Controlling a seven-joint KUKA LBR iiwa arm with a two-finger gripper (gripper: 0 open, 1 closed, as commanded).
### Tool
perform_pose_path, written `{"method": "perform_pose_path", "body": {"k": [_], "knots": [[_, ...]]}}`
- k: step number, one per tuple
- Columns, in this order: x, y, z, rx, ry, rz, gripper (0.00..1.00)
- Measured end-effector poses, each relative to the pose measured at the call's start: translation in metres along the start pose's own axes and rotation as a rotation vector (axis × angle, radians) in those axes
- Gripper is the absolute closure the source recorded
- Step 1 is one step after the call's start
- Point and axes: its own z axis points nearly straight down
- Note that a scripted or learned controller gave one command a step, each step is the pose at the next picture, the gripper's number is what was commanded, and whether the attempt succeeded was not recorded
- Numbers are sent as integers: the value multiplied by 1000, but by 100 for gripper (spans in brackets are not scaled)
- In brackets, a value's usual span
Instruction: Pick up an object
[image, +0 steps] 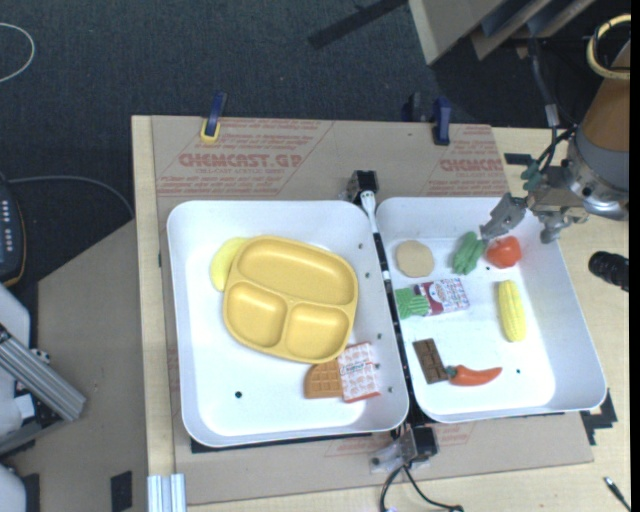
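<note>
The pick had not been made yet, by the look of it. The gripper (524, 222) hung over the far right corner of the right bin (575, 330), its two fingers spread apart with nothing between them. One finger (500, 215) reached down to the left, ending just beside the red tomato (504, 251); the other pointed down on the right, over the bin's far rim. So the approach seemed done, while the closing and the lift were left.

The tomato, judged the likely target, lay in the far part of the right bin, just right of a green vegetable (466, 252). It looked small, round and glossy, red with a brighter orange patch, and could well roll or slip under a poor grip.

Nearer in the same bin lay a yellow corn cob (512, 310), a red chilli (474, 376), a brown chocolate bar (429, 360) and a tan round biscuit (414, 259). The left bin (190, 330) held a yellow divided plate (290, 297)
</note>
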Motion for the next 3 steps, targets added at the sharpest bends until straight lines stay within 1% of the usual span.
{"method": "perform_pose_path", "body": {"k": [1,2,3], "knots": [[0,2,-7,-13,-2,-3,0],[4,0,56,-6,0,-2,0],[1,5,117,-7,-1,-3,0]]}}
